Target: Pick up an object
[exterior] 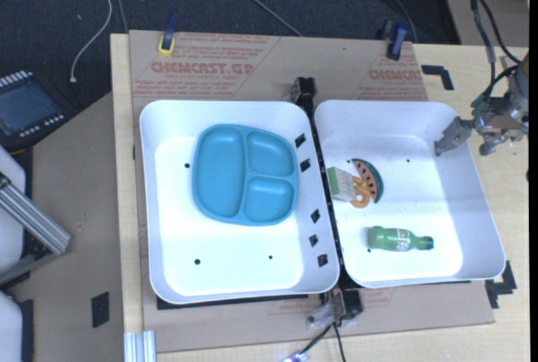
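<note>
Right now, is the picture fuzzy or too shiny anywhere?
In the camera view, the tool at the right edge looks a bit blurred; the blue plate and green bottle are soft but readable; the white bins are bright, with gentle shadows along their walls.

The gripper (471, 140) is hanging at the far right of the scene — two grey fingers (451, 138) are spreading apart, seemingly open, with nothing between them. The wrist above is showing partly at the right edge — the arm's pose is hard to tell.
</note>
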Controlling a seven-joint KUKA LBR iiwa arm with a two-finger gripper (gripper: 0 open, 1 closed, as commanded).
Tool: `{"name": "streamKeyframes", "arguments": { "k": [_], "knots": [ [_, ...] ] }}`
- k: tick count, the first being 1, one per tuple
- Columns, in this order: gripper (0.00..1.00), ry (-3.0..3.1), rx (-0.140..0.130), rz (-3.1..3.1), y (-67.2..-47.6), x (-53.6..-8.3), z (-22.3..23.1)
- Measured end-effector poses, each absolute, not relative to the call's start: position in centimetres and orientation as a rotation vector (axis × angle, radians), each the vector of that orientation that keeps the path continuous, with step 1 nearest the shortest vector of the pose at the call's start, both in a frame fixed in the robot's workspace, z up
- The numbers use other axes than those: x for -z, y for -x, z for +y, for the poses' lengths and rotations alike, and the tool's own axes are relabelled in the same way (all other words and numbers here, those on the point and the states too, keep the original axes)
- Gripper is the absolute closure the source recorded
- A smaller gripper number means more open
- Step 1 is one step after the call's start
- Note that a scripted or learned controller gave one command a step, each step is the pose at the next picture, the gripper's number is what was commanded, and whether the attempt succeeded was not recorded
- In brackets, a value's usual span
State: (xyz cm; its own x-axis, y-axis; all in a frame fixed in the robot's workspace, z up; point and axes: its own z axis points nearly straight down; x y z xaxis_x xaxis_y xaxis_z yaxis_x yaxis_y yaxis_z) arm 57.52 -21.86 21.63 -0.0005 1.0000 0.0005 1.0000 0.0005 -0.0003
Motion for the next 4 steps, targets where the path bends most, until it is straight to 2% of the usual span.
{"name": "streamKeyframes", "arguments": {
  "k": [1, 2, 3, 4],
  "knots": [
    [0.0, 2.216, -0.003, -2.22, -58.4, -16.9, -22.0],
    [0.0, 2.217, -0.003, -2.218, -57.9, -10.7, -22.0],
    [0.0, 2.212, 0.007, -2.22, -58.1, -8.5, -21.6],
    [1.0, 2.217, 0.005, -2.224, -58.1, -9.7, -21.8]
  ]
}}
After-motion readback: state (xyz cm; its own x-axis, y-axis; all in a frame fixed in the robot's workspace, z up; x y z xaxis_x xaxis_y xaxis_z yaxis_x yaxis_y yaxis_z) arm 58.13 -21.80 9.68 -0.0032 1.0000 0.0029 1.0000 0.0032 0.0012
